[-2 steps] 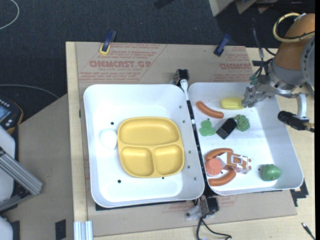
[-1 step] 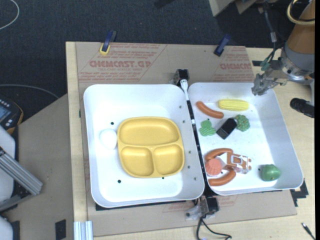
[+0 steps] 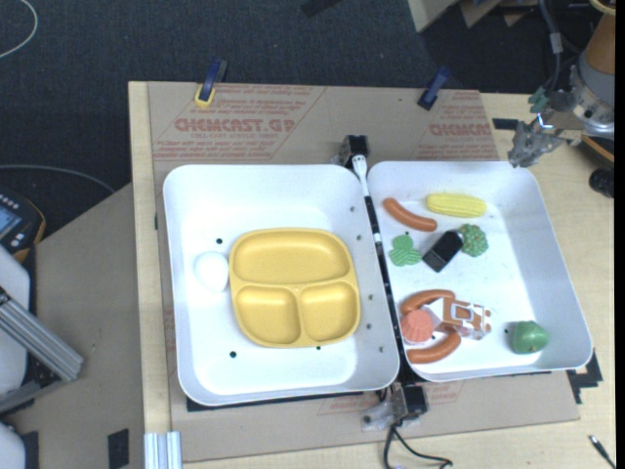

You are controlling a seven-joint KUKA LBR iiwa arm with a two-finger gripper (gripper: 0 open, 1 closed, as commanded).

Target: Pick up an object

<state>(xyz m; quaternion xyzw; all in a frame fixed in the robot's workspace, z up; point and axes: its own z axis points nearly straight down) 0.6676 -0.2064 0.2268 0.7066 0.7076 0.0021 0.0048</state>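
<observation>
camera view
gripper [image 3: 528, 149]: parked up past the far right corner of the right bin [image 3: 559, 252], over the table [image 3: 293, 115], not above any of the toys. The fingers are too small and blurry here, so honestly can't tell if they're spread or closed. Nothing visible between them.
right bin contents: all the pickable stuff sits in here.
hot dog [image 3: 409, 214]: toward the far left part of the right bin, lying at a slant.
corn cob [image 3: 456, 204]: just right of the hot dog, near the far wall.
black block [image 3: 442, 250]: about the middle of the right bin, between two green bits.
green leafy piece [image 3: 404, 251]: just left of the black block.
broccoli [image 3: 474, 239]: just right of the black block, looks like it's touching it.
orange ring thing [image 3: 430, 324]: near-left part of the right bin, curved pieces around a pinkish round slice.
small printed pack [image 3: 468, 317]: right against the ring thing.
green apple-ish lump [image 3: 528, 337]: near right corner of the right bin, well apart from the gripper.
left bin [image 3: 186, 213]: beside the right bin, touching along the middle.
yellow divided tray [image 3: 292, 286]: centre of the left bin.
white ball [image 3: 211, 270]: just left of the yellow tray.
</observation>
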